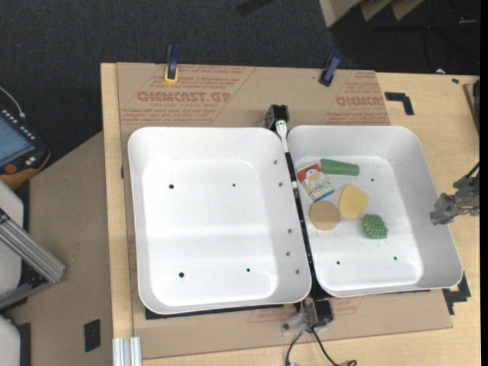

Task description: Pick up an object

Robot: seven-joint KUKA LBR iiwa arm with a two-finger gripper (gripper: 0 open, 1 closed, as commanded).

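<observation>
Hovering at the right white bin's (427,166) outer rim, grey gripper (444,210), jaws' state impossible to tell, textured green ball (374,226) well apart to its left, beside round yellow piece (352,201).

red "CHEMCAST GP" print on brown board (191,95), repeated partly at right

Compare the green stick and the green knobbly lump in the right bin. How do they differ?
The green stick is long, smooth and lies near the bin's far side; the green knobbly lump is short, rounded, bumpy and sits nearer the camera. The stick touches the red-and-white packet; the lump lies apart. Both are green, in the right bin.
</observation>
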